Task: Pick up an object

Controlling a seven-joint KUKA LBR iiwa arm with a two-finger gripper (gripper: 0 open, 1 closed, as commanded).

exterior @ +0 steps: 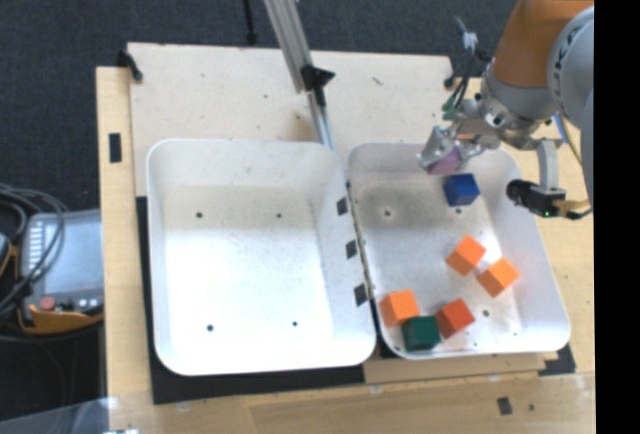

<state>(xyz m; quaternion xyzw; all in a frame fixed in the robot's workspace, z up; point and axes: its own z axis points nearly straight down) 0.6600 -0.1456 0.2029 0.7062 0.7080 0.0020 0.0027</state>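
The desk (230, 92) carries two shallow white bins side by side. The left bin (250, 252) holds no blocks that can be seen. The right bin (400, 192) holds every candidate for the pick, so the arm (530, 42) reaches in over that bin's far right corner.

The claw (443, 154) hangs at the upper part of the right bin, just above and to the left of the blue block (461, 188). A small purplish piece (447, 162) shows at its tip. Whether this is a block held between the fingers or part of the tool cannot be told, nor can the finger opening be judged.

The blue block lies alone, apart from the rest, which in my judgement makes it the easiest target. Two orange blocks (466, 255) (498, 276) sit near the right wall. Along the near wall an orange block (401, 306), a green block (421, 332) and a red-orange block (455, 316) sit crowded together, leaving little finger room between them.
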